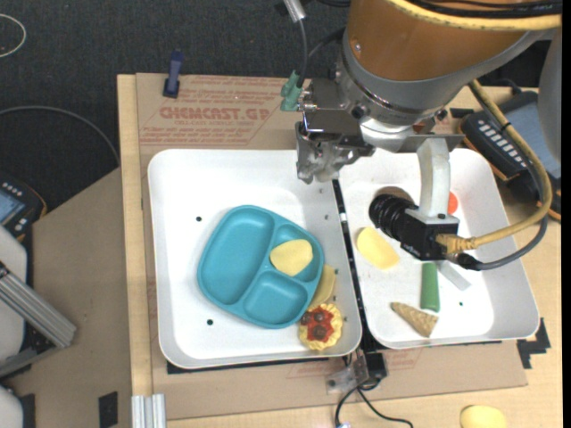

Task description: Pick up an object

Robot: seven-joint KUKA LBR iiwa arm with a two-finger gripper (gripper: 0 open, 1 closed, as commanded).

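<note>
We're looking down on the gripper, hanging over the far end of the rim between the two bins; we cannot tell its state from here. Candidates lie near: a yellow piece on the blue tray in the left bin, another yellow piece in the right bin. We'd centre squarely over one before descending, clear of that rim.

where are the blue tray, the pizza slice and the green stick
blue tray (236,266), camera view, on its large left compartment
pizza slice (322,325), camera view, on its red topping
green stick (430,288), camera view, on the middle of its shaft
</note>
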